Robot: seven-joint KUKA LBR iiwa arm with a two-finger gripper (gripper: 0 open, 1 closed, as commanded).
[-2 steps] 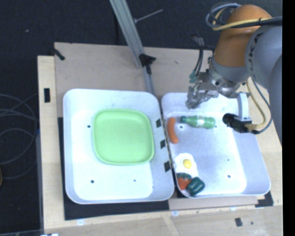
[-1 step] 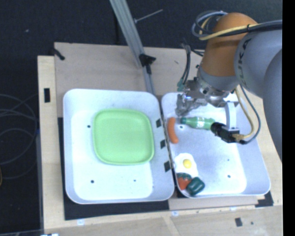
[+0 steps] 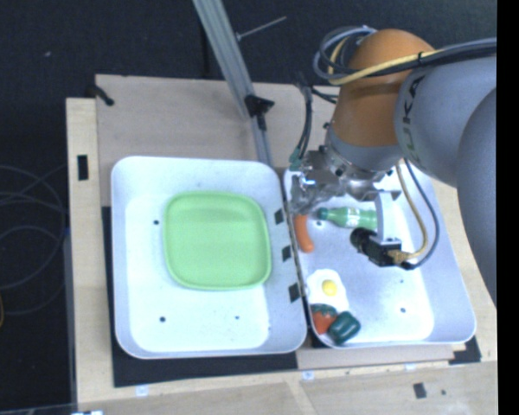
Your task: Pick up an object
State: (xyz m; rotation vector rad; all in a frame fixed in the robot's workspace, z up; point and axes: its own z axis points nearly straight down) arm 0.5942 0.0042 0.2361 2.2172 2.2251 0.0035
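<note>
In the camera view, the gripper (image 3: 316,188) is hovering at the right bin's (image 3: 432,314) upper-left corner, just above a green bottle (image 3: 350,218) lying on its side near the bin's upper edge; whether it is clenched or released, I cannot tell. The bottle is looking small, light, rigid and likely slippery, so gripping across its body's middle seems safest.

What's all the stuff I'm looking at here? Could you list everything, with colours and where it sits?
Bins: two, white, side by side on the bench.
Plate: one, light green, in the left bin.
Carrot-like piece: one, orange, right bin by the divider.
Bottle: one, green, lying in the right bin under the arm.
Fried egg toy: one, white and yellow, right bin near the front.
Small items: two, red and dark green, right bin's front corner.
Arm: one, grey with orange band, over the right bin.
</note>
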